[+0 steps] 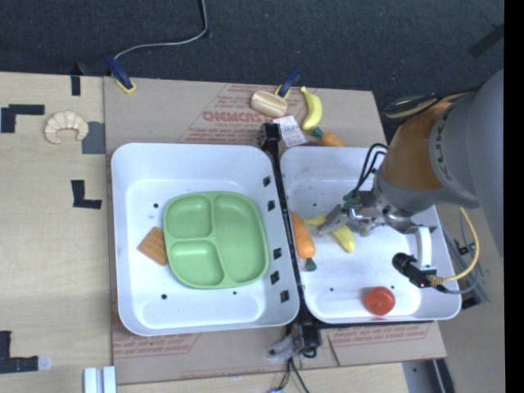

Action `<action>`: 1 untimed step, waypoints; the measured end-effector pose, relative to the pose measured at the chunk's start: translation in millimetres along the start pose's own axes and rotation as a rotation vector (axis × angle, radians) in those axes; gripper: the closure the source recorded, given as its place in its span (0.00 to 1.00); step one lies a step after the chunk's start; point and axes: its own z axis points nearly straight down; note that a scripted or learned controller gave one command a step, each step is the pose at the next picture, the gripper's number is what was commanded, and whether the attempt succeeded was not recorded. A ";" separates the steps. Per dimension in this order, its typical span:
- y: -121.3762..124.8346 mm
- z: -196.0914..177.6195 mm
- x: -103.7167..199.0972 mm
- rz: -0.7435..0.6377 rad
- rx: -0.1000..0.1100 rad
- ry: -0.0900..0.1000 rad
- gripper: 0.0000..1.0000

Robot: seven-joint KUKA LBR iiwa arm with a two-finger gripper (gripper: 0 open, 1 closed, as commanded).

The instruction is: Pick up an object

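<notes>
**Inspector:** The two-finger metal gripper [340, 222] is sitting low in the right white plastic bin [327, 301], its tips lying right at a small yellow banana-shaped piece [344, 239]. Whether the fingers are parted or closed, I cannot tell, and I am seeing nothing clearly lodged between them.

**Assistant:** So which item is the target?

**Inspector:** In my judgement, the yellow piece, lying near the bin's centre, just at six o'clock of the tips. An orange carrot-shaped piece [303, 237] is lying at nine o'clock of it, against the dividing wall.

**Assistant:** How should the grasp be handled?

**Inspector:** The fingers should be straddling the yellow piece across its narrow width, descending squarely, and staying off the carrot-shaped piece.

**Assistant:** And the count?

**Inspector:** The right bin is holding three: the yellow piece, the carrot-shaped piece, and one round red tomato-like object [379, 300] at five o'clock. The left white bin [135, 305] is holding one green divided plate [217, 238] and one tan flat wedge [153, 245] at the plate's nine o'clock.
</notes>
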 end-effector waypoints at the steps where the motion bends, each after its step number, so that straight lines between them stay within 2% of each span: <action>1: 0.7 -10.0 -1.2 0.000 -0.003 -0.003 1.00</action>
